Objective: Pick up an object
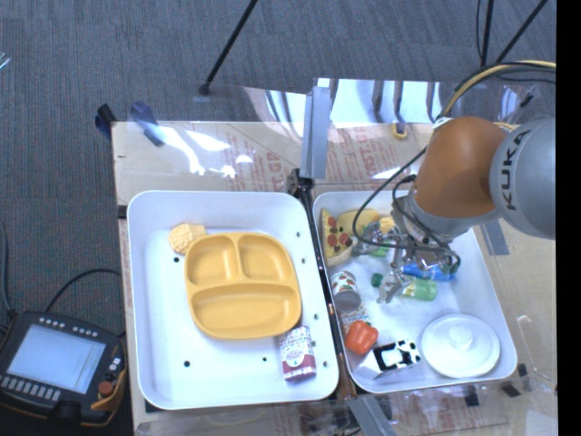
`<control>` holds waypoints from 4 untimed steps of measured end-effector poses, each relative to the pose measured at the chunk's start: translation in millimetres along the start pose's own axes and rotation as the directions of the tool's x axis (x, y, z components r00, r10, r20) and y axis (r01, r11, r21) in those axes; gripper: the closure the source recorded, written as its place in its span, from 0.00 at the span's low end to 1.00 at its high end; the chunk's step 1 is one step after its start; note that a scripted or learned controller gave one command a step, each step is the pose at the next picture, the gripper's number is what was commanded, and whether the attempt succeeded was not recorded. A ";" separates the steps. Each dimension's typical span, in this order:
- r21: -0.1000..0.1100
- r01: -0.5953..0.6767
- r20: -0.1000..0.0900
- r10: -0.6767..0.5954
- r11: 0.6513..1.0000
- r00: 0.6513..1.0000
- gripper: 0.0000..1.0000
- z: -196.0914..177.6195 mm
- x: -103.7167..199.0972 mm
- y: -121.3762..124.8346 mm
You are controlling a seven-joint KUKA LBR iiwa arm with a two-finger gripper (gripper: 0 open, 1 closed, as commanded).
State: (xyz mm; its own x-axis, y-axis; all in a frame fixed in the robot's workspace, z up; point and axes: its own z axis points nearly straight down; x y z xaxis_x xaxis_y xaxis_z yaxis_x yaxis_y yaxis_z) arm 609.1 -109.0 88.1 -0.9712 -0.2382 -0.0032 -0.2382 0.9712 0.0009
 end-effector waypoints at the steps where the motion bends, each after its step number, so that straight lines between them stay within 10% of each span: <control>1: 0.001 0.051 0.001 -0.051 0.999 0.999 0.00 -0.5 6.9 -73.7; 2: -0.001 0.051 0.003 -0.051 0.999 0.999 1.00 -11.0 5.6 -72.7; 3: 0.005 -0.203 0.012 0.203 0.979 0.979 1.00 -197.9 39.5 -61.3; 4: -0.004 -0.073 -0.008 0.073 0.997 0.997 1.00 -112.5 -4.6 -45.2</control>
State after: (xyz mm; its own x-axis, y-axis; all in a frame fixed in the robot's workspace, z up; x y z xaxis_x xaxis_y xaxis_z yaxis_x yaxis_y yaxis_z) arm 624.1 -152.0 200.6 -0.9861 -0.1662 0.0047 -0.1662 0.9861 0.0053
